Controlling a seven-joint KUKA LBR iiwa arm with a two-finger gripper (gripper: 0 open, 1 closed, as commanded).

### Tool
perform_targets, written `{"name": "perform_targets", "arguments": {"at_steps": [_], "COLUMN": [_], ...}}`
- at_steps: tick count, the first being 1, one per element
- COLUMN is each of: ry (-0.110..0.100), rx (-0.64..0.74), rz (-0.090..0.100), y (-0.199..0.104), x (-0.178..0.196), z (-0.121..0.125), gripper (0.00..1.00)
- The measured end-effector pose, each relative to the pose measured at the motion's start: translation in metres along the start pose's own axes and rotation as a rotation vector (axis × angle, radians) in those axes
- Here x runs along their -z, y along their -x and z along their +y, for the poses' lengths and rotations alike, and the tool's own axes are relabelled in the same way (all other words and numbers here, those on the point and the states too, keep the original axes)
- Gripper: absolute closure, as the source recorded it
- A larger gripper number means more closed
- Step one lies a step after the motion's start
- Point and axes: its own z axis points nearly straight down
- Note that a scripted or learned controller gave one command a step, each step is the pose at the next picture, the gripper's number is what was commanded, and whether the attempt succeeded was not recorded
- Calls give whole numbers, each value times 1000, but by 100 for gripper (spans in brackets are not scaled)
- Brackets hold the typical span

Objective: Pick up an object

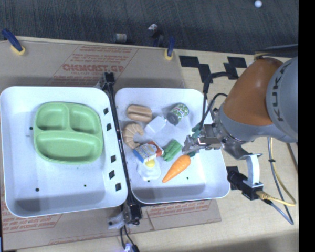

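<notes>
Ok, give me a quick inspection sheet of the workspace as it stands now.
Surface: cardboard-covered bench with two white bins side by side.
Job's things: right bin holds carrot, green block, hot dog bun, can, croissant, carton.
Clutter: green divided plate in left bin.
Hand: hand low over the right bin, beside the carrot's top.
Cables: yellow cable on the bench at right.
Surroundings: blue clamps on the bench edge, dark carpet.

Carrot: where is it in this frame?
The carrot lies in the right bin, toward its front, just below the gripper and right of the fried egg.
</notes>
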Motion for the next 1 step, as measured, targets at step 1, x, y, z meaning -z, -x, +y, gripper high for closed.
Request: {"name": "perform_targets", "arguments": {"at_steps": [1], "ry": [-2], "rx": [-1], "rz": [0], "y": [35], "x": [-23], "z": [-1], "gripper": [100]}}
